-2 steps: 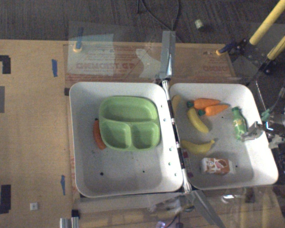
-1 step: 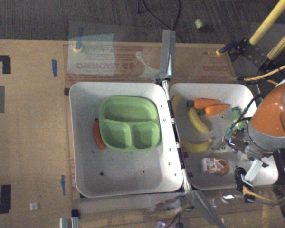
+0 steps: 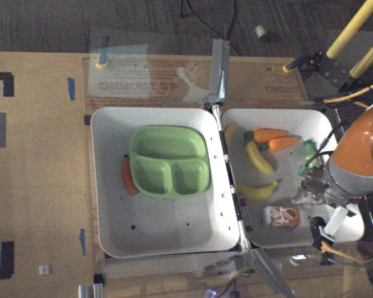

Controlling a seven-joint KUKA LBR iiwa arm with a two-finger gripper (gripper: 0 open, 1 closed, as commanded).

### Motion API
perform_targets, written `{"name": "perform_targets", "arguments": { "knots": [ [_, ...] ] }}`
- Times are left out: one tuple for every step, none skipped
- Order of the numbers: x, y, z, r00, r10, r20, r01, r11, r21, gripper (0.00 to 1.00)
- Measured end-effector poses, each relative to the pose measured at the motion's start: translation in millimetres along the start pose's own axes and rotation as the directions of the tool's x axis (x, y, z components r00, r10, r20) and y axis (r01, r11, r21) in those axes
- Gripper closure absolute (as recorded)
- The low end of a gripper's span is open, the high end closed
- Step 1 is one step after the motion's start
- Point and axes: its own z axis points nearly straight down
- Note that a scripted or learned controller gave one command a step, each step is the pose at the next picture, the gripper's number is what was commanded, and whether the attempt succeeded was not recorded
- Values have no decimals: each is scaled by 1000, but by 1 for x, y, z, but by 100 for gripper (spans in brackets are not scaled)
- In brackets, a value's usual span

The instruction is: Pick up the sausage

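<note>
The sausage (image 3: 129,175), a short reddish-brown link, lies in the left bin (image 3: 112,228) against the left edge of a green divided tray (image 3: 170,160). My gripper (image 3: 308,191) hangs over the right part of the right bin (image 3: 342,129), far to the right of the sausage and with the bin divider between them. The orange band of the arm (image 3: 355,149) is just above and to the right of the gripper.
The right bin holds two bananas (image 3: 258,157) (image 3: 257,190), two carrots (image 3: 271,135) (image 3: 283,143), a small orange-and-white packet (image 3: 281,216) and a green item (image 3: 309,148) near the gripper. A metal divider (image 3: 227,166) separates the bins. Yellow-handled tools (image 3: 354,23) lie at the back right.
</note>
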Motion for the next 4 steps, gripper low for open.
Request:
{"name": "perform_targets", "arguments": {
  "knots": [
    [130,-35,-86,1000,8,-1,-8,1000,12,100],
    [134,-27,-86,1000,-4,0,4,1000,11,100],
    [46,-17,-47,863,505,7,-505,863,14,100],
    [8,-6,10,736,677,0,-677,736,10,100]
  ]
}}
